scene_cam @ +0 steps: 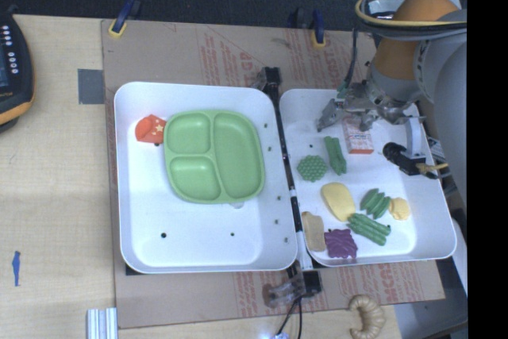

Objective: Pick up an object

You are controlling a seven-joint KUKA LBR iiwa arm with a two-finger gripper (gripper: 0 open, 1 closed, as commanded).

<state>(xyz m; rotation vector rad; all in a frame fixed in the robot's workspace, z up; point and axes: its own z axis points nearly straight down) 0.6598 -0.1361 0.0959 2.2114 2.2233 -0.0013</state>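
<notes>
Gripper (347, 112) near right bin's (432, 246) far edge

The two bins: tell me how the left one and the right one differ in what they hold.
The left bin holds a large green divided plate and a red item beside it; the right bin holds many small toy foods, among them a yellow piece and a purple piece. The gripper is over the right bin, not the left. Both bins are shallow and white.

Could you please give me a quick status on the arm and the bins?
Two-finger gripper low over right white bin, at a red-and-white packet. Nothing seen held. Green toy vegetables crowd close by. Green divided plate sits in left bin.
</notes>
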